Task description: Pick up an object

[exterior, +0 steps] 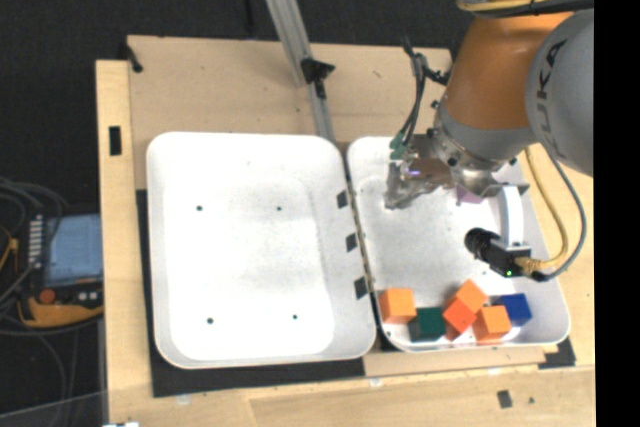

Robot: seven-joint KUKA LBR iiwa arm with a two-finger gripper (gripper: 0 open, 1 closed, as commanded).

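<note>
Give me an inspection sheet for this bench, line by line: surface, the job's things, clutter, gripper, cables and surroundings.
Surface: wooden bench bearing the left bin and right bin, side by side.
Job's things: blocks bunched at the right bin's near edge: orange block, dark green block, red-orange block, second orange block, blue block.
Clutter: nothing seen.
Gripper: gripper over the right bin's far left part, apart from the blocks; finger state unclear.
Cables: yellow hose looping beside the arm; loose cables off the bench's left.
Surroundings: metal post slanting behind the bins; blue device at left.
</note>
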